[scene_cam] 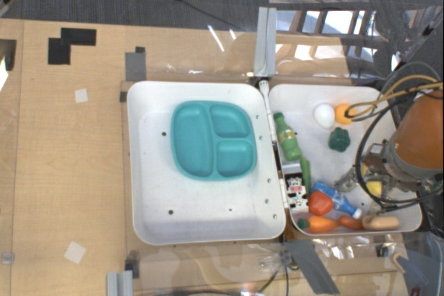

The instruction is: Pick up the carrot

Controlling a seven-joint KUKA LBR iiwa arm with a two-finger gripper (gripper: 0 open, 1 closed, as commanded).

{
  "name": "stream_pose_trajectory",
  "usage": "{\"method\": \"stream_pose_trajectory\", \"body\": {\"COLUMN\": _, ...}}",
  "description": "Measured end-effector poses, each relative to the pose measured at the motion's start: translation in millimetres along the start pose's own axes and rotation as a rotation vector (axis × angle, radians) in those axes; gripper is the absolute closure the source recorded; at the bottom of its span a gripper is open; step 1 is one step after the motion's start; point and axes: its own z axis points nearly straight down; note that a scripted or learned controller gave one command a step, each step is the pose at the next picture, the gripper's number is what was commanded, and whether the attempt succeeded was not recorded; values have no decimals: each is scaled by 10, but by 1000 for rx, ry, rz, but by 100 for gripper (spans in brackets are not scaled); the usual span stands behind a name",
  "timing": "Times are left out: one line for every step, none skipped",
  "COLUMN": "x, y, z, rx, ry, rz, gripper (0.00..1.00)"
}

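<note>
Pale wood covers the table [62, 170], and two shallow white bins sit on it side by side. Left bin [149, 218] carries a teal divided plate [213, 139]; right bin [361, 95] is crowded with toy food. From where I stand the arm [421, 138] leans in over the right bin's far side, cables looping round it, and the hand [361, 184] hangs low beneath the orange band. I cannot tell how the hand is set; the wrist and wires cover it.

The carrot [321, 223] lies flat along the near wall of the right bin, close to the corner by the left bin. It is nearer me and leftward of the hand, near but apart. A red tomato-like piece [319, 204] touches it above, and a blue item [337, 197] and a tan bread stick [380, 222] crowd close.

I judge the step to be the approach. To do it well, the hand should travel toward that corner, turn across the carrot's short width, and descend slowly, since the wall and neighbours leave little room.
</note>
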Motion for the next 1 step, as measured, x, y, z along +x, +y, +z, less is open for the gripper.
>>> {"method": "stream_pose_trajectory", "body": {"x": -89, "y": -402, "z": 20, "rx": -6, "ry": 2, "rz": 30, "gripper": 0}}
